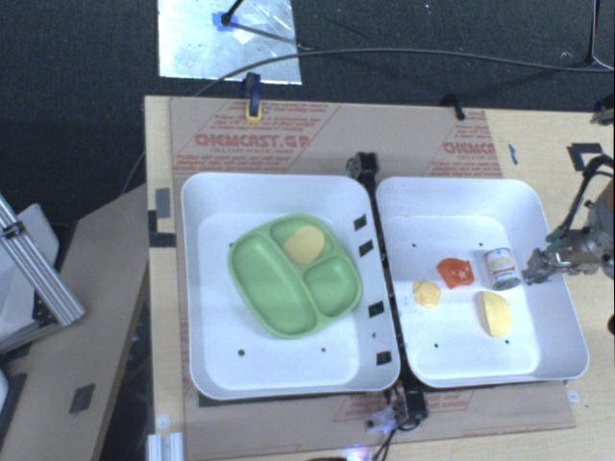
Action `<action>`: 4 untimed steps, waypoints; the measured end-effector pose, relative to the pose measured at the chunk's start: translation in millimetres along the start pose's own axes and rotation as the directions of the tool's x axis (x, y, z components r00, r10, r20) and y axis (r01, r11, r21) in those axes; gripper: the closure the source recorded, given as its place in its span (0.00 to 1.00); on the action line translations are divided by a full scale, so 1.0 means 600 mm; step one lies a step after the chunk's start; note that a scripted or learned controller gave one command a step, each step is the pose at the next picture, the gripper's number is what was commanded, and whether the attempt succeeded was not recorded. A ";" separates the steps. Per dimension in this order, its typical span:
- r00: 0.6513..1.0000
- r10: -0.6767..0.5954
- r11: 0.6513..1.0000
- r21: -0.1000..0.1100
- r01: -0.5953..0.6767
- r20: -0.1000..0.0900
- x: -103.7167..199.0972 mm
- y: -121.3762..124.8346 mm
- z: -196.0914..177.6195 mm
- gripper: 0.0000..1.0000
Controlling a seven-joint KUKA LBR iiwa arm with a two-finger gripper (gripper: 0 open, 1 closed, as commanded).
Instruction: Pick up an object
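In the right bin (452,368) lie a red piece (455,272), a small silver can (500,267) with a red label, a small yellow lump (427,294) and a larger yellow wedge (496,313). My gripper (536,266) reaches in over the bin's right wall, just right of the can and close to it. Nothing shows in its grasp. The left bin (221,353) holds a green divided plate (279,291) with a yellow round item (305,245) in its upper compartment.
Both bins rest on a brown printed board (288,137) on the bench. A black clip strip (377,257) runs between the bins. A cable (577,209) hangs by the arm at the right. A metal rail (38,277) stands off the left.
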State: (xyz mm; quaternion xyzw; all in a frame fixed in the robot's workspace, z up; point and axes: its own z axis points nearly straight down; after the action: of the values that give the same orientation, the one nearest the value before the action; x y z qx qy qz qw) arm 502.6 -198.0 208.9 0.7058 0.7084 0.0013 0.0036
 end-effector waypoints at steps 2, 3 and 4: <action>1.000 -0.006 1.000 0.004 0.006 -0.004 0.075 0.024 -0.057 1.00; 1.000 -0.006 1.000 0.005 0.006 -0.004 0.167 0.058 -0.038 1.00; 1.000 -0.006 1.000 0.005 0.006 -0.005 0.246 0.085 -0.021 1.00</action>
State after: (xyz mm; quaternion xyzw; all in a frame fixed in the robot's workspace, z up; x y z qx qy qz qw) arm 553.0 -50.3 221.6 0.7037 0.7105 0.0011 0.0002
